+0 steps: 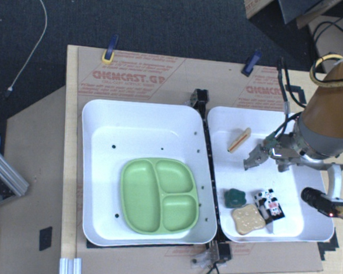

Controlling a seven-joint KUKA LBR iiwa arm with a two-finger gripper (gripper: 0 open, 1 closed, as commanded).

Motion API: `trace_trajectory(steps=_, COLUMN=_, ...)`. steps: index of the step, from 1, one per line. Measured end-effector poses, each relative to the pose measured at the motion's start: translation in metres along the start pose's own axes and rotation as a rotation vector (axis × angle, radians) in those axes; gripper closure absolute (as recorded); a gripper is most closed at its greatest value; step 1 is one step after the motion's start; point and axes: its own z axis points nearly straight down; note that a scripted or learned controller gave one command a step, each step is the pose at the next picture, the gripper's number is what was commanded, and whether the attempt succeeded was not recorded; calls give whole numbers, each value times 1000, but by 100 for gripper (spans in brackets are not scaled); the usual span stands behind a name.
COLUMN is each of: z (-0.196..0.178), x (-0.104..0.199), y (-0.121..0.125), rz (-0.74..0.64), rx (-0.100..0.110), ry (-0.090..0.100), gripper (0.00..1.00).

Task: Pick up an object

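Gripper (263, 158) hanging over right bin (216, 166), fingers spread, grasping nothing. Wooden stick (238, 140) just left; green piece (234, 197), toast (248, 219) near front rim.

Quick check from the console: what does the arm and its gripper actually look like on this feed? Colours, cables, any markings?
The arm is grey with a broad orange band above the wrist. Black cables run alongside it from the top of the view. The gripper is a small grey metal unit with two fingers. No markings are readable on arm or gripper.
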Motion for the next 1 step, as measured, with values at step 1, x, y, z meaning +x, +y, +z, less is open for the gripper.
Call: trace_trajectory(steps=1, z=64, x=-1, y=-5, rz=1, rx=6, ry=1, gripper=0)
